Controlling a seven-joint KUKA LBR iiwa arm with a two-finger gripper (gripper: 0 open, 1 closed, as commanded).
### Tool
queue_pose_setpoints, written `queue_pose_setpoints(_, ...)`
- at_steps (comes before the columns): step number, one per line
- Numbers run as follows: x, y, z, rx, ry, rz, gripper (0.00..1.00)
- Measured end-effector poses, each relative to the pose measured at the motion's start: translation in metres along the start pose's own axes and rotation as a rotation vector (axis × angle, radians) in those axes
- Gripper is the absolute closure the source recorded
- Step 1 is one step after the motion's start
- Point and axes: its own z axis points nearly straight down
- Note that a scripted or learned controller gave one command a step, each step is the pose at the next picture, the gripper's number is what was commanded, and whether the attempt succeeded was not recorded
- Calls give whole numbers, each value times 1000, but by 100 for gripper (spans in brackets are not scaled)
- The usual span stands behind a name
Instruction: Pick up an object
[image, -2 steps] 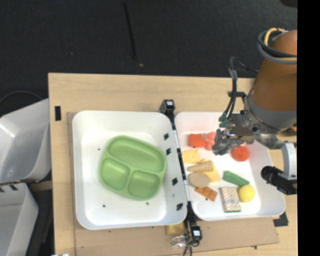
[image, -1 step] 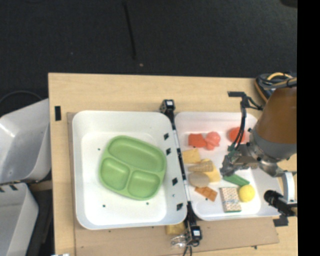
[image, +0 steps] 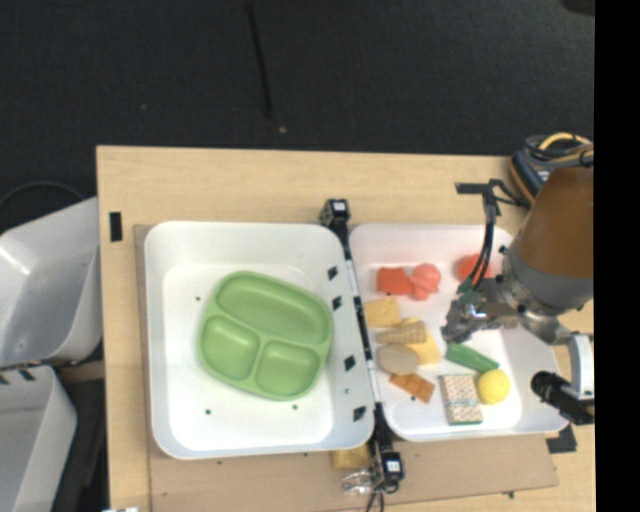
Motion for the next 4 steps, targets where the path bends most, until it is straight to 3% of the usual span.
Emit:
queue_pose_setpoints(1,-1,1,-10,-1,-1,3,100)
queue_pose_setpoints(2,80,0,-23,-2,1,-9,100)
queue_pose_setpoints(3,76,0,-22,-1,0,-3,0)
queue_pose_setpoints(4,66,1,-240,-19,-1,-6,0)
